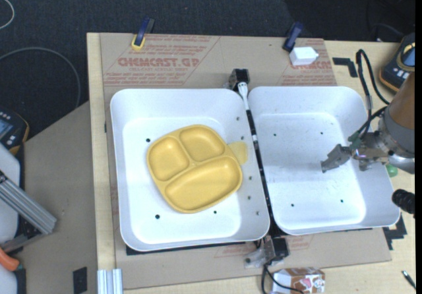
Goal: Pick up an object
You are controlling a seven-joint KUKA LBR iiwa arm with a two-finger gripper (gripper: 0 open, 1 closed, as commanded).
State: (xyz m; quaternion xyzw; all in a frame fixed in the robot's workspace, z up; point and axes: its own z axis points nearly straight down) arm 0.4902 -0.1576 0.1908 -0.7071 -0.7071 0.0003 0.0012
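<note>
Over the right-hand bin (356, 210) the arm (402, 121) comes in from the right edge, and its gripper (341, 157) hangs above the bin's right half, near the middle of that side. One grey finger (335, 158) juts out to the left, toward the bin's centre — the other I cannot make out against the wrist, so whether the claw is spread or clenched I cannot tell. Nothing shows between the fingers. A speck of green (393, 170) sits just below the wrist; it is too small to name.

Across the divide, in the left bin (125, 220), lies the yellow plate (193, 167) — a rounded dish split into three compartments, two small ones toward the far side and one long one toward the near side. It rests flat near the bin's middle, turned a little askew, with a small tab (238, 151) sticking out on its right side, close to the wall shared with the other bin. The plate is well apart from the gripper.

Both bins sit side by side on a brown board (198, 55) printed with red lettering. At the board's far edge are a yellow-and-blue clamp (141, 33) and a small white block (304, 56).
</note>
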